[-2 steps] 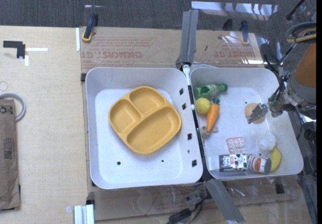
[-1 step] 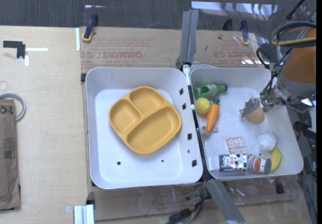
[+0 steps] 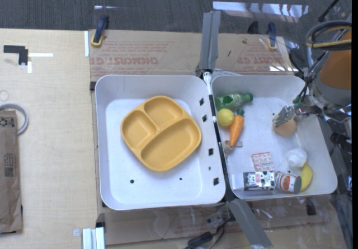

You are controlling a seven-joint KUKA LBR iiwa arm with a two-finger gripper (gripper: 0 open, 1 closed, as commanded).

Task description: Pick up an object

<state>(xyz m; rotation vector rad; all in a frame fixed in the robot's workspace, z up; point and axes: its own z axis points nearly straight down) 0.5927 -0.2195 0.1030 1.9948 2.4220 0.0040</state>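
Against the right wall of the right bin (image 3: 330, 155), a small tan object (image 3: 286, 127) lies on the white floor, and the gripper (image 3: 285, 114) sits right on top of it, reaching in from the right below the arm's orange band (image 3: 338, 69). Whether the tool is closed on that object or merely touching it cannot be told from this slanted view, so the step in hand looks like the grasp itself: contact made, lift not yet done. The next move calls for a firm closure and a straight rise clear of the bin wall. Left of this, a carrot (image 3: 236, 129), a lemon (image 3: 225, 117) and a green bottle (image 3: 235, 99) cluster by the divider; nearer, a small packet (image 3: 262, 160), a can (image 3: 273, 181), a white ball (image 3: 297, 158) and a banana (image 3: 305, 177). Farther left, the left bin (image 3: 103, 147) bears a yellow divided plate (image 3: 161, 132).
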